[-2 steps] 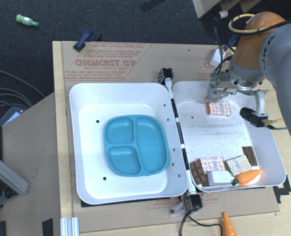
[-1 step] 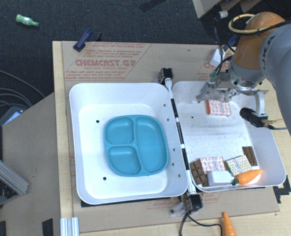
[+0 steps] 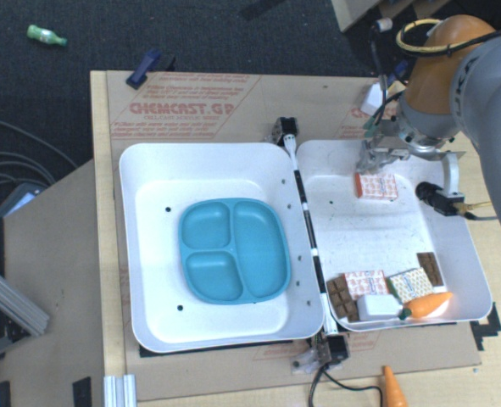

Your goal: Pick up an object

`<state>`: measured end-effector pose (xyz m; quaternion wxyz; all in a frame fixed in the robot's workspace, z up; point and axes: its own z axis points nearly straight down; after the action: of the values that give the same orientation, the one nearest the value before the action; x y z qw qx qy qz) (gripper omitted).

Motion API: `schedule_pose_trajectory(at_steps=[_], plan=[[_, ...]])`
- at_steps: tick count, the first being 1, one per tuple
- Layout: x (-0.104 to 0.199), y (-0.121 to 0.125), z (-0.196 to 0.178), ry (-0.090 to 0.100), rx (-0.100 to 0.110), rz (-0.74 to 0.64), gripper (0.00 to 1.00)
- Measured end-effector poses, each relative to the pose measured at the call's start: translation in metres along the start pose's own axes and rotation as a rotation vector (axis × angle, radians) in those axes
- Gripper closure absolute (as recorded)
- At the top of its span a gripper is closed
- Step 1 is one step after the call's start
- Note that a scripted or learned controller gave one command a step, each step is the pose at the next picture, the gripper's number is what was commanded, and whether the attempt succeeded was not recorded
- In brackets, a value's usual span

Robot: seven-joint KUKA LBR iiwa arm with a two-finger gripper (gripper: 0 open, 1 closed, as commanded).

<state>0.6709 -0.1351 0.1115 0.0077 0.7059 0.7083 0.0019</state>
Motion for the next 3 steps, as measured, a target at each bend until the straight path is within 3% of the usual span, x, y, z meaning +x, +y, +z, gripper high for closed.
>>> schedule_pose_trajectory(at_steps=[1,2,3], plan=[[0.0,0.0,0.0,0.0,0.001,0.0,0.0],[0.011,-0.003,0.022,0.004,0.007,0.003,0.0],[0.01,-0.001,0.01,0.0,0.001,0.002,1.0]])
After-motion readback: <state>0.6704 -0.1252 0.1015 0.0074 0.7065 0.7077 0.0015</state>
